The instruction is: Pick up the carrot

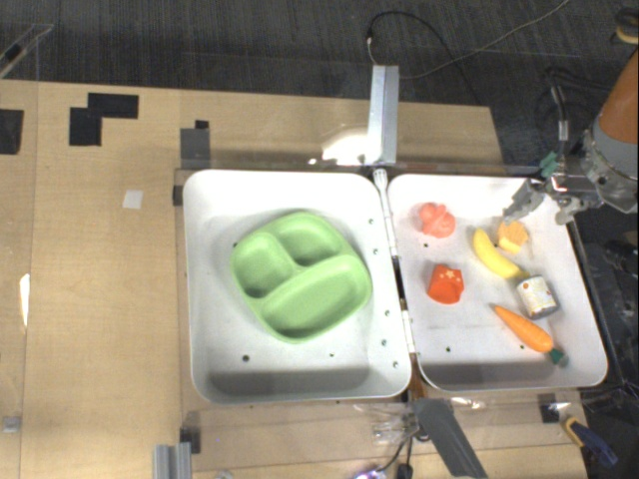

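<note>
One carrot (525, 329) near right bin's (589, 367) front right corner, one banana (493, 254), one green plate (301, 274) in left bin (205, 367), gripper (534, 196) at right bin's back edge, grip state unclear

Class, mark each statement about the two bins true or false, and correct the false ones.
1. The carrot lies in the right bin. True.
2. The green divided plate sits in the right bin. False: it sits in the left bin.
3. The gripper holds the carrot. False: it is at the bin's far edge, apart from the carrot.
4. The banana lies beside a small yellow piece. True.
</note>
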{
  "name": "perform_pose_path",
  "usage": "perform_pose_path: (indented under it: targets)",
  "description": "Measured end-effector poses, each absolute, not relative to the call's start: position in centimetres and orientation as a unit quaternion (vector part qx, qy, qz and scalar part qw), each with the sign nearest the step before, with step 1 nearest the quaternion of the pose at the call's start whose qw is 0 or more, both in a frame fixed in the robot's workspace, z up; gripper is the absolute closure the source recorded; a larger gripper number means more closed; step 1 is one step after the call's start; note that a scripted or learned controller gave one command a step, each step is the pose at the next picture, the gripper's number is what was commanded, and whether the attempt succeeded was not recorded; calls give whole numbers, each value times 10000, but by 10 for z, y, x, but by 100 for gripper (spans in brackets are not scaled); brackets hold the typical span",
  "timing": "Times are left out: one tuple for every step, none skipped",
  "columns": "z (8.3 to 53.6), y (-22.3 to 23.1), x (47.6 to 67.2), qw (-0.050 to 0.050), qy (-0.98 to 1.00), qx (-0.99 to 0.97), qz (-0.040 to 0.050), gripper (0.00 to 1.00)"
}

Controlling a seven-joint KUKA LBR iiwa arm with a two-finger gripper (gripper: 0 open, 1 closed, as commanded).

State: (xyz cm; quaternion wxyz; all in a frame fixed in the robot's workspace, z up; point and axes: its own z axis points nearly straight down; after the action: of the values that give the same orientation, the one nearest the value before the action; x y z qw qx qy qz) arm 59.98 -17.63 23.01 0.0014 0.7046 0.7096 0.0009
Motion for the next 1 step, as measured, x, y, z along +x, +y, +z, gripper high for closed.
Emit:
perform_pose_path:
  targets:
    - [97, -203, 566, 24, 7803, 6254, 13, 0]
